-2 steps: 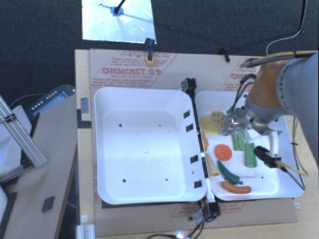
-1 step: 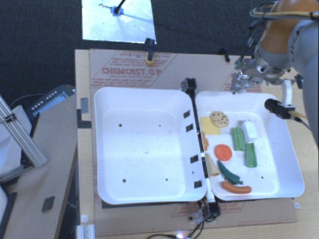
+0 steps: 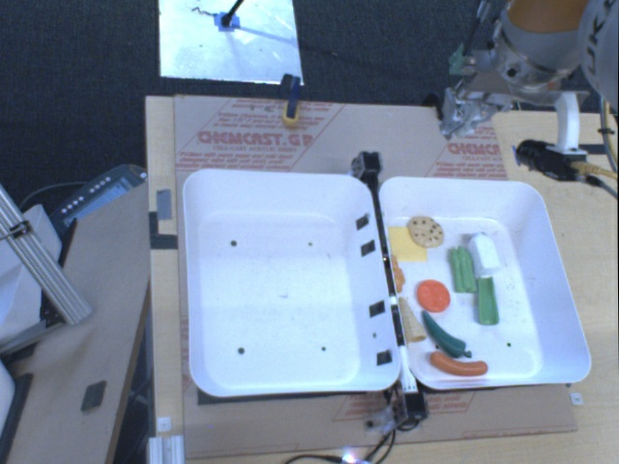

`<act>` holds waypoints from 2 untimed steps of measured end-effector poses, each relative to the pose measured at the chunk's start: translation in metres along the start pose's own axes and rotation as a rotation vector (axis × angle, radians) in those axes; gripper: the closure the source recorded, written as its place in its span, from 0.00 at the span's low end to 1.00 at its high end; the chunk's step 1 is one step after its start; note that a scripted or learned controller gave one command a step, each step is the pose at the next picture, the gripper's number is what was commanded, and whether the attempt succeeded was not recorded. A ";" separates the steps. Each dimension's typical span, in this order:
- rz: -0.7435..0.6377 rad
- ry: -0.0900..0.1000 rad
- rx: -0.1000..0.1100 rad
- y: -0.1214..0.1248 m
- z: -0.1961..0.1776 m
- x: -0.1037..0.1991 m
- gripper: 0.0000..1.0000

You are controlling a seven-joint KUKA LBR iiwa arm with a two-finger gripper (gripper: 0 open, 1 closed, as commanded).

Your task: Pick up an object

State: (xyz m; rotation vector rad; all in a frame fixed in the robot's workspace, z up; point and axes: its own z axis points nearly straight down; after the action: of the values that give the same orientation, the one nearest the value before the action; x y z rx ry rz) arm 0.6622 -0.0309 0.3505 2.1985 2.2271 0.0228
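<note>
The right bin [image 3: 542, 222] holds several toy foods: a round cookie [image 3: 425, 230], a yellow cheese slice [image 3: 407, 245], a red tomato slice [image 3: 433, 295], a white block [image 3: 485, 253], two green pieces [image 3: 462, 270] [image 3: 486, 300], a dark green pepper [image 3: 444, 334] and a sausage [image 3: 458, 363]. My gripper [image 3: 462, 120] hangs above the bench behind the right bin's far edge, well apart from the foods. Nothing shows between its fingers.
The left bin [image 3: 280, 283] sits beside the right one, joined by a black-clipped divider [image 3: 377, 259]. A shiny metal sheet [image 3: 227, 27] lies at the back left. A black cable fitting [image 3: 546, 156] sits at the right, and a grey device [image 3: 97, 191] at the left.
</note>
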 end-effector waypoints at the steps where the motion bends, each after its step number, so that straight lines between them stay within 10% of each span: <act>1: 0.001 0.001 0.011 -0.005 -0.048 0.088 1.00; 2: 0.003 0.001 0.012 -0.014 -0.097 0.141 1.00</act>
State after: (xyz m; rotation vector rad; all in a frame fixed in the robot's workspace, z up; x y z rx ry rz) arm 0.6440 0.1102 0.4478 2.2085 2.2300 0.0106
